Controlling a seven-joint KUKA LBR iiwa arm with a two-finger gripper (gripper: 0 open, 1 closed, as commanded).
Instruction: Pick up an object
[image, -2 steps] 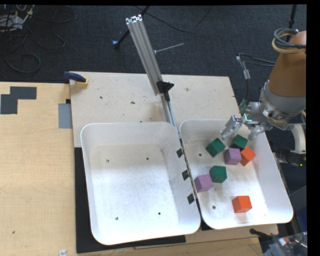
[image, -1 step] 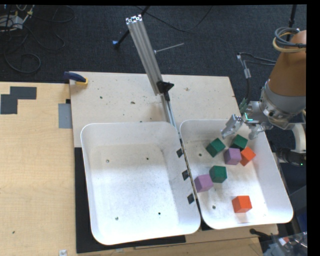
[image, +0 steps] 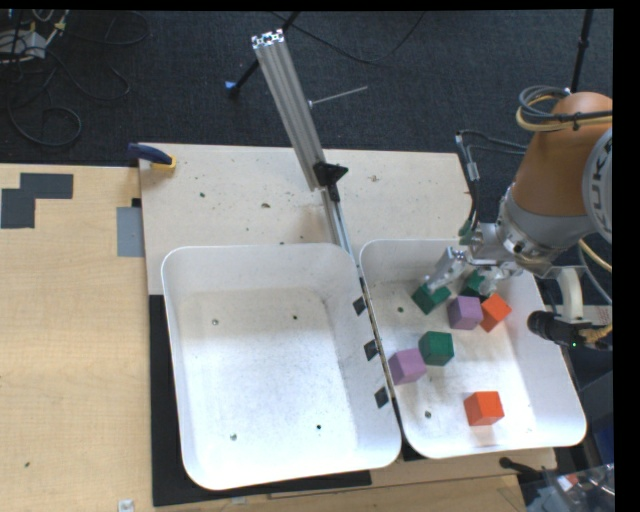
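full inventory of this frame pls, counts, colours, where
green blocks: 2, right bin; one by the gripper, one mid-bin
purple blocks: 2, right bin; one upper middle, one near the left wall
orange blocks: 2, right bin; one beside the upper purple, one near the front
bins: 2, white, side by side; left, right
rail: 1, silver, slanting over the bench
clamp: 1, blue and yellow, bench's far left corner
arm: 1, grey and orange, from right
gripper: 1, over right bin's far end
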